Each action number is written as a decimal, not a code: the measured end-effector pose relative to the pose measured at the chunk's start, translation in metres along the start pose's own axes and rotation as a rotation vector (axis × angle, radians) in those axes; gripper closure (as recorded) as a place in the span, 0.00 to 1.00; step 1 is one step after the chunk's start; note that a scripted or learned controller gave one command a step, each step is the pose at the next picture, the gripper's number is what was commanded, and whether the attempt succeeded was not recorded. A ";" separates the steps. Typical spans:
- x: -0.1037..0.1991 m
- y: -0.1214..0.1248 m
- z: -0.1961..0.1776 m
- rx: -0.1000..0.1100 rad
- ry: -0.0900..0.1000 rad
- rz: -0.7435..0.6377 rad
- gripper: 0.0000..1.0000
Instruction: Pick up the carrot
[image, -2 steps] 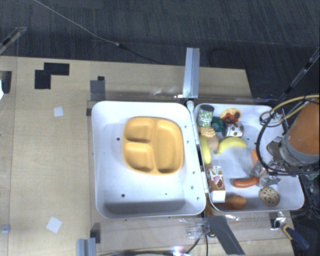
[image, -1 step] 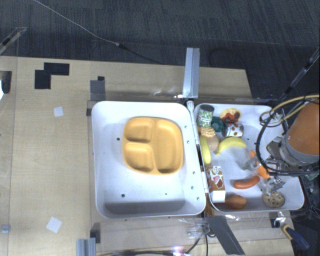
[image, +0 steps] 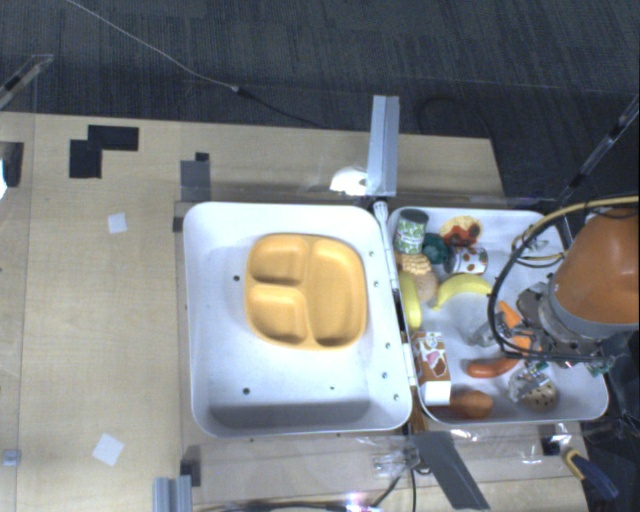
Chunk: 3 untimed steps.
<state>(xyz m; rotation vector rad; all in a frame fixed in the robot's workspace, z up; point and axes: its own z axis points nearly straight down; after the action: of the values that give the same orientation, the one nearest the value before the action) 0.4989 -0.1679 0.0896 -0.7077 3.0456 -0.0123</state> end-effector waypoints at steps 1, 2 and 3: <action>-0.015 0.021 0.000 0.000 0.001 0.121 0.00; 0.003 -0.013 0.001 -0.003 0.002 0.386 0.00; -0.001 -0.014 -0.013 0.003 -0.008 0.380 1.00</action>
<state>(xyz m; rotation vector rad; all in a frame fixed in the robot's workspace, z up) 0.5058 -0.1801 0.1026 -0.1199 3.1146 -0.0090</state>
